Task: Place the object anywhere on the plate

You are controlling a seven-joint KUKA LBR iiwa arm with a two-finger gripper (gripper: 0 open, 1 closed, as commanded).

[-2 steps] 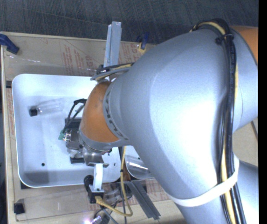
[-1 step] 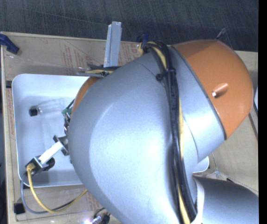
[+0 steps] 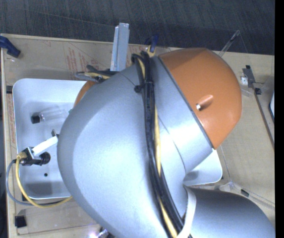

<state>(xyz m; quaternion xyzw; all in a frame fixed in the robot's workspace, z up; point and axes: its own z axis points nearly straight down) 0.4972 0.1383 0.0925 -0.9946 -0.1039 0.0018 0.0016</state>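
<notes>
While the smooth grey arm (image 3: pixel 132 152) (orange-domed) looms, its pincer's state is unclear.

Both bins (image 3: pixel 23 90) (mostly) behind the arm (image 3: pixel 132 152)

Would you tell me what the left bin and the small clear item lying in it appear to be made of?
The left bin looks like glossy white moulded plastic, given its rounded corners and soft sheen. The clear item seems to be glass or transparent plastic with a dark cap; it is too small to tell which.
</notes>
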